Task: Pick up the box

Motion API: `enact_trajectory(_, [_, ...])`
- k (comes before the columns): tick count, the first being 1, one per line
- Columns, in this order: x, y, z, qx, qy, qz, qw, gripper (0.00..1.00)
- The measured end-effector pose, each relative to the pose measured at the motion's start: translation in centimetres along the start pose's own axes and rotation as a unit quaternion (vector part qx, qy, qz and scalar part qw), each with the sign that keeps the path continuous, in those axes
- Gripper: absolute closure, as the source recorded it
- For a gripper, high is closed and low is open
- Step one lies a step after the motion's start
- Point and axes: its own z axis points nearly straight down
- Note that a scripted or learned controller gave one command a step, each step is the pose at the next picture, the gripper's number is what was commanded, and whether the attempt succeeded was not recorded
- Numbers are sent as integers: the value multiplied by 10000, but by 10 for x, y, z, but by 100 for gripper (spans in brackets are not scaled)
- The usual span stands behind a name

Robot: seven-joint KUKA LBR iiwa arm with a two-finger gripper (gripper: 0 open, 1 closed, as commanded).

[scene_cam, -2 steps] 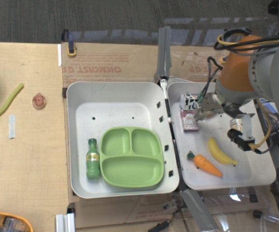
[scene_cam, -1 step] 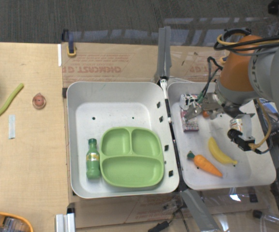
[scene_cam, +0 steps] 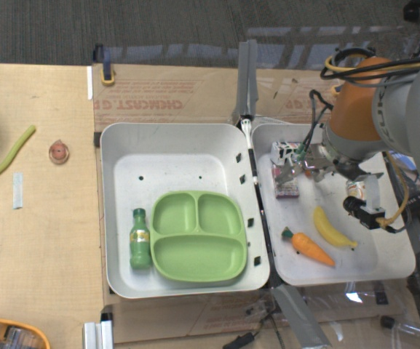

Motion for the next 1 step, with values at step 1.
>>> enact_trajectory(1, [-6, 13, 0, 0, 3, 300, 9996, 0])
